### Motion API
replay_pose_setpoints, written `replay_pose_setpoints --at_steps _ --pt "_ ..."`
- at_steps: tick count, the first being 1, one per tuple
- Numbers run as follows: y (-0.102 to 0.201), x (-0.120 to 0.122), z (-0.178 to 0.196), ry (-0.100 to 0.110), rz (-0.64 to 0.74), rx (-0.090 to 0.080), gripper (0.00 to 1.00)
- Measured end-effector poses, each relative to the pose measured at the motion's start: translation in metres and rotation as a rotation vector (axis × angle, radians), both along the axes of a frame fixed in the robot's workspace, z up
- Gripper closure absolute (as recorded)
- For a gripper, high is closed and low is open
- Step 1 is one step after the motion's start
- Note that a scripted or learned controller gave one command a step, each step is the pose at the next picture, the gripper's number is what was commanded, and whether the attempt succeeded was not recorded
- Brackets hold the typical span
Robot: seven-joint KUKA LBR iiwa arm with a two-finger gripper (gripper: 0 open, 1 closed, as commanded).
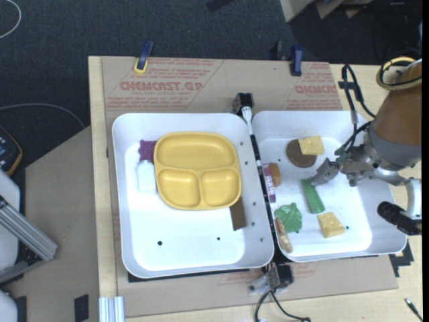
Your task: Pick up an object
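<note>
Camera view, nearest first: right bin [375, 243] holds a yellow block [330, 225], a green leafy piece [289, 216], then a green stick [312, 196]. That stick looks light, stiff and a bit slick; best pinched across its narrow middle. Gripper [326, 171] hovers just above it, fingers spread, nothing between them. Farther back sit a brown disc [299, 155] and yellow cube [311, 144]. Left bin [131, 200] carries a yellow divided tray [198, 169].
</note>
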State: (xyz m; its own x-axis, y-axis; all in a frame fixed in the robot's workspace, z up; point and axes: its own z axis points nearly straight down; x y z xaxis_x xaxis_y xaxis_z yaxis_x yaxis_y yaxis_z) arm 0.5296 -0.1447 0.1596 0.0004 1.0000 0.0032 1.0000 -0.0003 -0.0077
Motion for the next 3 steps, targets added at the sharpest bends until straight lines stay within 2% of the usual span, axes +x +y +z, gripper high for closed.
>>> replay_pose_setpoints --at_steps 1,2,3 --pt "0.004 0.001 -0.064 0.001 0.001 0.000 0.00" --pt "0.005 0.001 -0.076 -0.003 0.000 -0.001 0.00" --pt "0.004 0.001 -0.065 -0.006 -0.002 -0.002 1.00"
